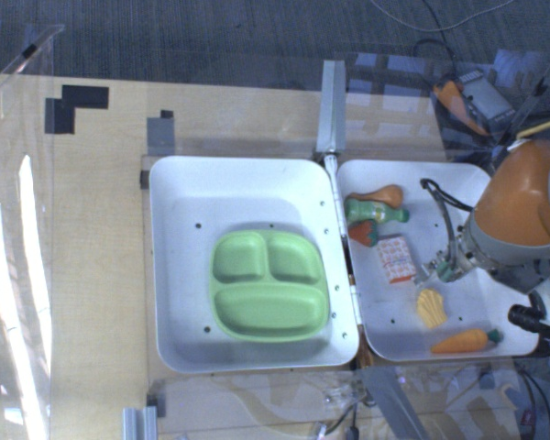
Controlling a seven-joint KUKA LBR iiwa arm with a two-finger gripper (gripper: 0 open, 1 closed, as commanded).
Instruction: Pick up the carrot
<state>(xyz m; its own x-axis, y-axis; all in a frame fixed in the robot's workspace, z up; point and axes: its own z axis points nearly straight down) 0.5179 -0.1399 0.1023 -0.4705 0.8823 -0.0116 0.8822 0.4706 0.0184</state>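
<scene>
- A pale wooden bench (92, 273) fills most of the view, with dark grey carpet (211, 16) beyond its far edge and a thin black cable (431, 12) looping over that carpet.
- Two shallow white bins sit side by side on the bench: the left bin (179, 209) and the right bin (385, 333), their inner rims almost touching.
- A green divided plate (270, 285) with three compartments lies in the middle of the left bin.
- The carrot (462, 341) lies flat near the front edge of the right bin, its orange body pointing left and its green stub to the right.
- Just behind the carrot, a little to the left, is a small yellow ridged item (430, 308), apart from it.
- Near the middle of the right bin lies a small card or packet with red print (397, 259).
- Against the left wall of the right bin is a cluster: an orange-brown drumstick-shaped toy (381, 195), a green bottle with a yellow tip (374, 213) just in front of it, and a small red and green piece (362, 233) in front of that.
- The arm (522, 204) reaches in from the right, its orange band large over the right side of the right bin.
- The gripper (446, 269) is over the right bin, between the packet and the arm's body, behind the yellow item and well apart from the carrot.
- I cannot tell how the gripper is set; nothing can be seen held in it.
</scene>
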